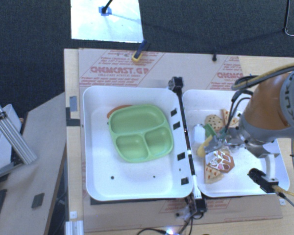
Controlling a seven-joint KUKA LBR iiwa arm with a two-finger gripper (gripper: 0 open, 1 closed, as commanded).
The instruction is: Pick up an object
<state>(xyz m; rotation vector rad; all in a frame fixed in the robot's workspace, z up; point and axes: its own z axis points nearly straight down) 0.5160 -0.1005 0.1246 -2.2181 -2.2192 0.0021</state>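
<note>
Camera view gives me toy food pieces (218, 161) heaped in the right bin (245, 190), right of centre. My gripper (216, 142) sits low over them; I cannot tell its state. A green tray (139, 132) fills the left bin (100, 180).

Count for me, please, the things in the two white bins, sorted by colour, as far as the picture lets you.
Green: 2, divided tray in the left bin, small piece in the right bin
Orange: 1, edge showing under the tray
White: 1, small object
Yellow: 1, piece
Tan with red, pizza-like: 3, a rough count, as they overlap
Total: 8
</note>
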